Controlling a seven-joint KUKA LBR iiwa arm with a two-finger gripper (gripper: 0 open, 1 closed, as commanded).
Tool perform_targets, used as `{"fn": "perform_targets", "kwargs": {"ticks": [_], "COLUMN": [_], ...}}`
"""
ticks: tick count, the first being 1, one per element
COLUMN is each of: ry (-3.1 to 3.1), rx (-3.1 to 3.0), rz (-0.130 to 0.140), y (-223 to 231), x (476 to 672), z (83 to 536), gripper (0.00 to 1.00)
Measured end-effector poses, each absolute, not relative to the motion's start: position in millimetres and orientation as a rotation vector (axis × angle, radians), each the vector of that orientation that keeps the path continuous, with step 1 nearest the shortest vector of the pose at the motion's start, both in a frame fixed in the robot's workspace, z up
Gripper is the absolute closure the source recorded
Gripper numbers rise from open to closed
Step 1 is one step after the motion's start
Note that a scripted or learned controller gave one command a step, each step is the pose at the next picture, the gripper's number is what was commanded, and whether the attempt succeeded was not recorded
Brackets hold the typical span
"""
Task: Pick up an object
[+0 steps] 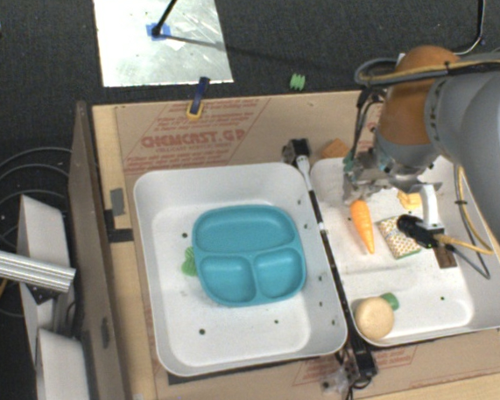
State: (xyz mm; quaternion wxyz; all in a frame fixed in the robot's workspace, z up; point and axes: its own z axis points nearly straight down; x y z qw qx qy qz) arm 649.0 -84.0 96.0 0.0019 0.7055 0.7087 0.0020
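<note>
Brown board bench [225,122] with red print, bearing two shallow white bins side by side: left bin [158,203], right bin [480,300], rims touching along the middle.

Above the right bin, the grey arm [481,128], in from the right, orange band above the wrist.

Flat near the middle of the left bin, a blue divided plate [249,263] with three compartments.

At the arm's end, the gripper [356,191], low over the far-left part of the right bin, right at the thick end of the carrot. How far open: cannot tell, the wrist hiding it from above. Nothing seen in its hold. Touching the carrot or just over it: cannot tell either.

In the near-left corner of the right bin, a pale round ball [375,316] with a small green piece [390,300] against its far-right side.

On the floor of the right bin, left of centre, close to the shared rim: the carrot [363,226]. Lying flat, long axis running far to near, leaning slightly rightward toward the near end. Thick end at the far side, under the gripper; pointed tip aimed at the near edge of the bin, toward the ball but well short of it.

Just right of the carrot's tip, a small speckled block [399,242]. Farther back, a small yellow piece [411,199].

At the plate's left edge, a scrap of green [188,264], too small to name.
</note>
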Motion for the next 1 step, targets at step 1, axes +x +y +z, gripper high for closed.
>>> {"fn": "perform_targets", "kwargs": {"ticks": [1], "ry": [2.222], "rx": [2.208], "rz": [0.014], "y": [-65.9], "x": [621.3], "z": [215.2], "gripper": [1.0]}}
